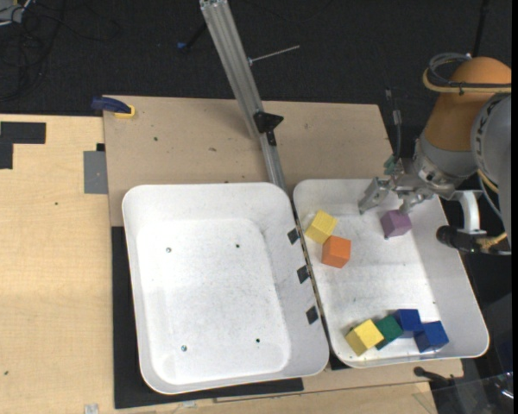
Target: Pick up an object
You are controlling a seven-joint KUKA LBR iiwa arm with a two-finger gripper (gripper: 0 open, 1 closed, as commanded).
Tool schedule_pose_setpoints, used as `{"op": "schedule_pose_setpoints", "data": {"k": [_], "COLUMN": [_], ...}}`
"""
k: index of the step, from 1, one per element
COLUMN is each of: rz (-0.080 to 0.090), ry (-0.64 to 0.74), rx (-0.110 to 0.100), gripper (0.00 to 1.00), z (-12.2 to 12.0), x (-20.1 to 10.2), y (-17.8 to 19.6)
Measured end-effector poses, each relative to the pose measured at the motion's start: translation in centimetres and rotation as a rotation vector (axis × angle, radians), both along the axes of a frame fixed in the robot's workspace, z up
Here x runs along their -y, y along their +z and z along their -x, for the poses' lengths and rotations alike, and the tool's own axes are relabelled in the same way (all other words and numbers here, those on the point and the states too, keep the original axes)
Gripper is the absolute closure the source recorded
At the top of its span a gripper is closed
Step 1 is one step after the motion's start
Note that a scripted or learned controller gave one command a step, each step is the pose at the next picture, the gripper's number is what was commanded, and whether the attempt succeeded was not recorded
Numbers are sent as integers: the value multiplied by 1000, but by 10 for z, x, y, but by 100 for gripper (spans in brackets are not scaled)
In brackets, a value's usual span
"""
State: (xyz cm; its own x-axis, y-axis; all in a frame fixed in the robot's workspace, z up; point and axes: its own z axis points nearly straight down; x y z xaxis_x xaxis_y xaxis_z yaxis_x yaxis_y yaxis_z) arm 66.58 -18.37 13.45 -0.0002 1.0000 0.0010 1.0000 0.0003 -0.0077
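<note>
Purple block [397,223] sits in the upper right part of the right bin [449,291], and the claw [394,198] hangs right above it, fingers spread wide with one tip out to the left and the other nearer the block's top edge. Looks to me like nothing is actually pinched between them; the block seems to rest on the bin floor just under the tips, though whether a finger touches it I can't tell from this angle. Arm [462,110] comes in from the right side of the frame, orange band up top. Elsewhere in the same bin: a yellow block [321,226] and an orange block [336,252] close together near the left wall, corners about touching. Down at the lower edge there's a cluster, another yellow cube [363,336], a green one [388,329] and two blue ones [421,329] packed side by side. Left bin [155,222] takes up the middle of the frame on the wooden counter [43,231]. Metal rail [240,67] slants down from the top centre toward the gap between the bins.
</note>
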Motion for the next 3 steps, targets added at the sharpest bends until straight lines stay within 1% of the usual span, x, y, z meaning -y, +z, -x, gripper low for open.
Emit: {"op": "schedule_pose_setpoints", "data": {"k": [1,2,3], "rz": [1,3,2], "ry": [1,-1,1], "rx": [6,13,12], "gripper": [100,100,100], "z": [-2,0,-2], "x": [0,3,2], "y": [14,78,121]}}
